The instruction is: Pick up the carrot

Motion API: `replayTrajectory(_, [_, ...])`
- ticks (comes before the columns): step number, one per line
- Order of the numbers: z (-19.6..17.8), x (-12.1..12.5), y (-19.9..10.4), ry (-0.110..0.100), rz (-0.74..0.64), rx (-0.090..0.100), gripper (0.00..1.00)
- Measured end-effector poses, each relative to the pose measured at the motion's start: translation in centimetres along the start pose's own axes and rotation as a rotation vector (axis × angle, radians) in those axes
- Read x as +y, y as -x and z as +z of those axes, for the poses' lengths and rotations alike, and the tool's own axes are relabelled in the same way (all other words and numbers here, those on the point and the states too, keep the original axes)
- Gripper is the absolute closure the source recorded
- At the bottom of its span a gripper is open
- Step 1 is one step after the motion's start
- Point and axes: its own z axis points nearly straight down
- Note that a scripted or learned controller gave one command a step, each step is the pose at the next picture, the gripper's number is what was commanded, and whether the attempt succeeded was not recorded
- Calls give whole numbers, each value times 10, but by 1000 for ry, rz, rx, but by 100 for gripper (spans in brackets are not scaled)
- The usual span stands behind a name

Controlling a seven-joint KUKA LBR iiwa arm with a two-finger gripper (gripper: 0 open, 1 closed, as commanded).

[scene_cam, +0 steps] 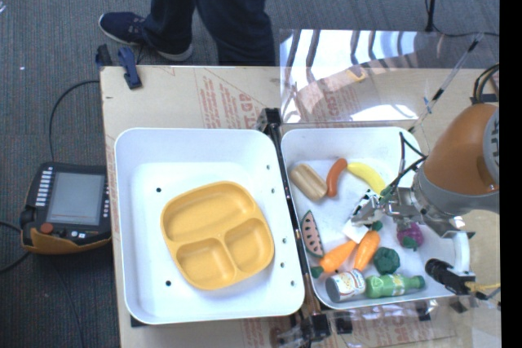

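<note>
The carrot [337,257] is orange with a green stub at its lower left end. It lies slantwise near the front of the right bin [298,144]. A second orange, carrot-like piece [366,249] lies just to its right. My gripper [369,213] hangs over the middle of the right bin, a little behind and above this second piece, and nothing shows as held in it. The grey arm with its orange band [462,158] reaches in from the right.
Around the carrot lie a watermelon slice [311,234], a tin [347,284], a green bottle [395,284], a green broccoli [387,260] and purple grapes [410,235]. Farther back are a bun [308,181], a sausage [335,175] and a banana [367,175]. The left bin holds a yellow divided plate [216,234].
</note>
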Motion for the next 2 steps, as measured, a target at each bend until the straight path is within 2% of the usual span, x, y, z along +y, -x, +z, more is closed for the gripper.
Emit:
replayTrajectory(1, [15, -42, -4, -40, 166, -6, 0])
replayTrajectory(2, [7, -43, -4, -45, 173, -2, 100])
